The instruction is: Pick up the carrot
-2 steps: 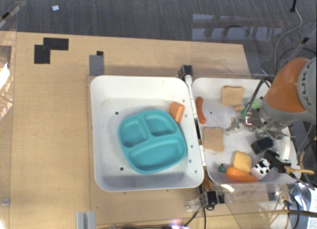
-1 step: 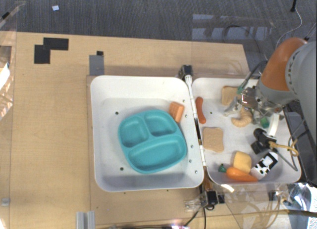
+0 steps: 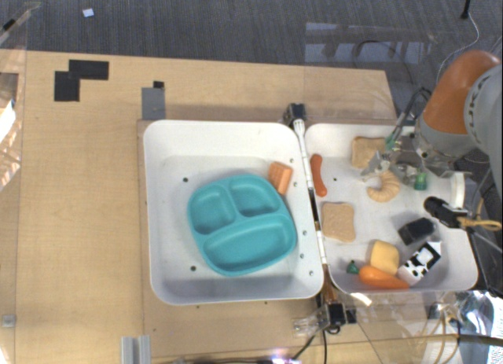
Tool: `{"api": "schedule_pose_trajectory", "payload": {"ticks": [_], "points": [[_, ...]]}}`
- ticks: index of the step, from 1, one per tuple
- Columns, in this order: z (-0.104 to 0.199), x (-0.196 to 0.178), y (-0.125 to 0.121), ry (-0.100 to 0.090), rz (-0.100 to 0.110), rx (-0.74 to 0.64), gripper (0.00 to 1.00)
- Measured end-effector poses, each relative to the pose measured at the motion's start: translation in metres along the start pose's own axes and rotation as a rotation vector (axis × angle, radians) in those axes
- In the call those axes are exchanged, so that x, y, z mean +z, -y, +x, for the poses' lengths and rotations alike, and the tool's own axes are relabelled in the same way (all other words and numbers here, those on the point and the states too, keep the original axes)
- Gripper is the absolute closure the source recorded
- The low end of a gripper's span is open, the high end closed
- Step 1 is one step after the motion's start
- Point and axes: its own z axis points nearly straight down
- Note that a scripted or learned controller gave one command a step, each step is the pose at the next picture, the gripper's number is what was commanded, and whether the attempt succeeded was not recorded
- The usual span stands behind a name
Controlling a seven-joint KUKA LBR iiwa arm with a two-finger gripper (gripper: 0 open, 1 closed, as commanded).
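Two shallow white plastic bins sit side by side on a wooden bench. The landmark here is the right-hand bin [image 3: 334, 280], which holds all the loose food.

The carrot [image 3: 380, 277], a smooth orange tapered toy with a small green top, lies on its side along that bin's near edge, its tip pointing toward the bin's far-right corner. A pale yellow block of cheese [image 3: 384, 256] sits just behind it, touching or nearly so. A black-and-white patterned block [image 3: 421, 261] lies close to the carrot's pointed end.

The grey arm with its orange band enters over the bin's far-right corner. Its gripper [image 3: 398, 158] hovers above a tan croissant [image 3: 384, 189] near the bin's far side. Whether it is open or closed cannot be told from this angle.

The carrot is well apart from the gripper, toward the bin's near edge, with the cheese between them.

To do this step well, the gripper probably needs to travel across to the bin's near edge, line up across the carrot's narrow width, and descend at mid-body, staying clear of the cheese and the bin wall.
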Motion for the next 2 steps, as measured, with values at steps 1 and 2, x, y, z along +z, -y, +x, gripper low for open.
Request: {"api": "schedule_pose_trajectory", "payload": {"ticks": [1,2], "points": [[0.024,-0.001,0.062,0.013,-0.008,-0.077,0.00],[-0.002,-0.001,-0.031,-0.007,-0.012,-0.116,0.00]]}}
